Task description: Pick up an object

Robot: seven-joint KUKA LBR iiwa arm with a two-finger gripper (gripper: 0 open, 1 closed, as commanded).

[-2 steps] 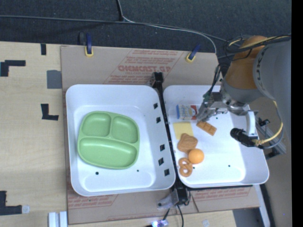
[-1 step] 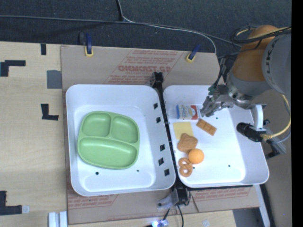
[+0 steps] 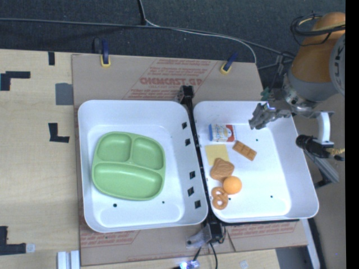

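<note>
The pretzel (image 3: 219, 197) lies nearest the camera, at the near end of a cluster in the right bin (image 3: 291, 203). Using the orange ball (image 3: 232, 185) as landmark: the pretzel sits just in front of it to the left, touching or almost so; a brown cracker (image 3: 221, 167) touches it behind, and a yellow slice (image 3: 216, 152) lies beyond the cracker. A small packet (image 3: 221, 132) lies farther back, and a brown bar (image 3: 244, 150) sits behind the ball, apart from the rest. The gripper (image 3: 261, 116) hovers well behind the ball, near the bin's far rim, holding nothing; whether the fingers are spread I cannot tell. The bar seems the best target: isolated and nearest. Descend centred, straddling its short sides. The left bin (image 3: 90, 116) holds a green tray (image 3: 129, 166).
</note>
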